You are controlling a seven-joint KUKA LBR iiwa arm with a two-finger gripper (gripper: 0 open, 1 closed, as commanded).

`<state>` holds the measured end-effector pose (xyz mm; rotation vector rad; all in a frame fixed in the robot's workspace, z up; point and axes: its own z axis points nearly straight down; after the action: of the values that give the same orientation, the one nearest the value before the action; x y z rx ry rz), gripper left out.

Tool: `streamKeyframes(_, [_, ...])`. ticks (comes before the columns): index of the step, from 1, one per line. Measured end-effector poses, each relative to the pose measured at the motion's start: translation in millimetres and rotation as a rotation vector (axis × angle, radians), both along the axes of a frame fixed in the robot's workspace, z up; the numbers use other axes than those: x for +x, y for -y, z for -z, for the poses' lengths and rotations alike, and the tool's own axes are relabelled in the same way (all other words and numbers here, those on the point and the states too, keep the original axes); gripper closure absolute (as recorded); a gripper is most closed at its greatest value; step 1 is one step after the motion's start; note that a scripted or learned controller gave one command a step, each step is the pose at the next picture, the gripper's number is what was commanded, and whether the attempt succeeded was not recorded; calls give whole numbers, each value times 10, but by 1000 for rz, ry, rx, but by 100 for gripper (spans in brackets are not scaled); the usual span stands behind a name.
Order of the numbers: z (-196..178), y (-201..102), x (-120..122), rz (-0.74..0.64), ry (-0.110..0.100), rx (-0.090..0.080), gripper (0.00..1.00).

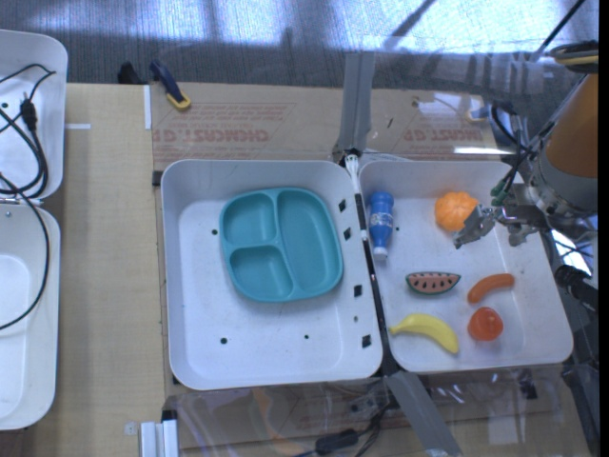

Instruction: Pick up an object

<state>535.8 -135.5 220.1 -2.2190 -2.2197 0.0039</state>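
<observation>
The orange [456,209], round and bright, sits at the back of the right bin [547,346], just beside the gripper [473,230]. Its fingers stand apart, low over the bin floor, with nothing between them. Sharing that bin are a blue bottle [381,219], a watermelon slice [433,282], a carrot [490,286], a tomato [485,325] and a banana [427,331]. The left bin [186,284] holds a teal divided plate [282,244].
</observation>
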Motion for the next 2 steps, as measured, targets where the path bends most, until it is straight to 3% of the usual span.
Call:
streamKeyframes(1, [1291,495,-453,2,2,0,0])
streamKeyframes(2, [1271,603,-586,3,2,1,0])
